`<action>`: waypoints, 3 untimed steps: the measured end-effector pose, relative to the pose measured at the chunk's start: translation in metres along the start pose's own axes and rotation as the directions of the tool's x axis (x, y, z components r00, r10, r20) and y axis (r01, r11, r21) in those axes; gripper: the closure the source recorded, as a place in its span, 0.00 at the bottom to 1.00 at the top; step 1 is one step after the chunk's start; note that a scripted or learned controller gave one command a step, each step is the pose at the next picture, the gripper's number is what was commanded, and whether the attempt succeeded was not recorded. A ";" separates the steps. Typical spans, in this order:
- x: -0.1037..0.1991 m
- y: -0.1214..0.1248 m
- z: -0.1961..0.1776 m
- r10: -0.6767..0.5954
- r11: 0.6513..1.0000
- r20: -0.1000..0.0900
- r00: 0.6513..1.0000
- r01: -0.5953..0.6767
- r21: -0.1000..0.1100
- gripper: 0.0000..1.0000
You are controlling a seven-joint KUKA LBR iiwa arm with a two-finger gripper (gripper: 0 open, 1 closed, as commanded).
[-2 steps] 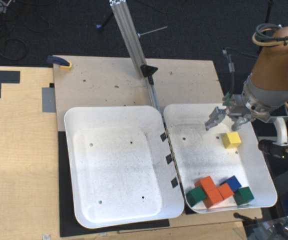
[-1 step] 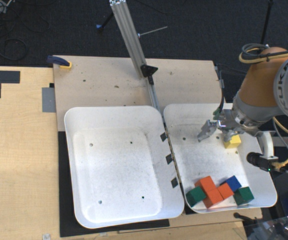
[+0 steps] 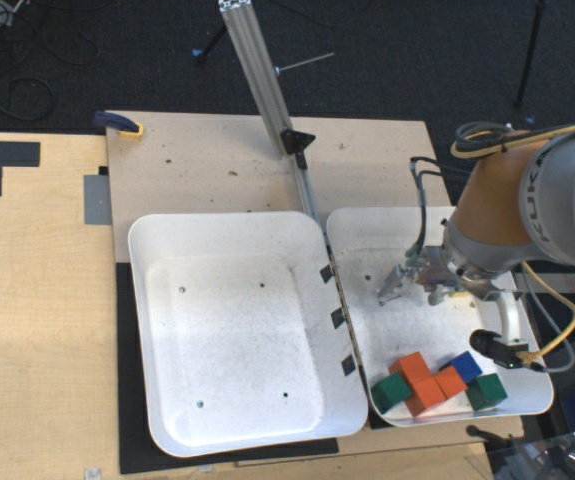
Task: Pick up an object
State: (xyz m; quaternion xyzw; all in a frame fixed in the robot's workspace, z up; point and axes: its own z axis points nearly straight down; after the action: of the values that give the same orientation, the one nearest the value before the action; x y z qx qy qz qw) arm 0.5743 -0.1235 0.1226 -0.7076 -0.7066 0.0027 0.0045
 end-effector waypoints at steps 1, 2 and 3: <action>-0.003 0.001 -0.013 0.009 1.000 0.001 1.000 -0.009 -0.006 1.00; 0.003 0.001 -0.058 -0.004 1.000 0.002 1.000 0.004 -0.012 1.00; 0.001 0.002 -0.109 -0.001 1.000 0.003 1.000 0.001 -0.013 1.00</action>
State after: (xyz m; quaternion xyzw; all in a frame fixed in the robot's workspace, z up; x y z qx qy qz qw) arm 0.5772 -0.1223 0.2318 -0.7072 -0.7070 -0.0010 -0.0013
